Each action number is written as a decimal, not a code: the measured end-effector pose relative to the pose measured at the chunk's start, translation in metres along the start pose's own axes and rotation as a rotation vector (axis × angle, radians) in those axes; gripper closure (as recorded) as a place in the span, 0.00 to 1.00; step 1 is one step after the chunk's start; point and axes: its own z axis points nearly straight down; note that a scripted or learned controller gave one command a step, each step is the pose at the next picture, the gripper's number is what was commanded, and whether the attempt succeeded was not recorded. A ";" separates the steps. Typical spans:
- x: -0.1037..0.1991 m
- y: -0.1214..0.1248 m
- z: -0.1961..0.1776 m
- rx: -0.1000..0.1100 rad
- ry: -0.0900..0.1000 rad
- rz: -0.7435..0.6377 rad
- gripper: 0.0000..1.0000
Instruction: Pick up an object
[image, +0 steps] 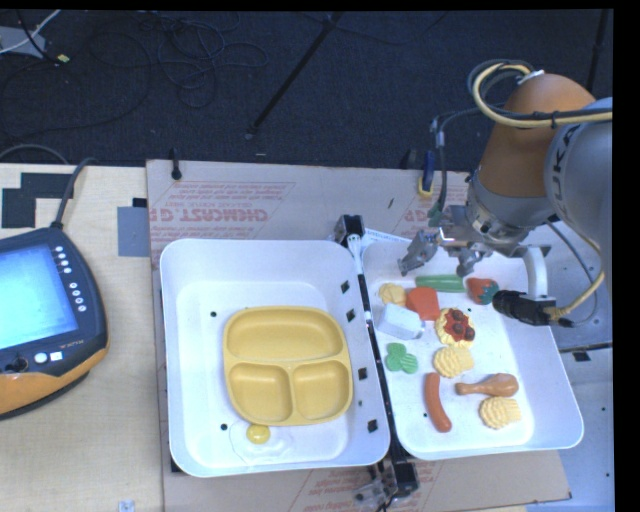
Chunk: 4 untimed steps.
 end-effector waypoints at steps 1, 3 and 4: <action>-0.038 -0.025 0.092 -0.011 -0.002 0.001 0.00; -0.083 0.007 0.117 0.000 0.002 0.001 0.00; -0.054 0.007 0.117 0.000 0.000 0.001 0.00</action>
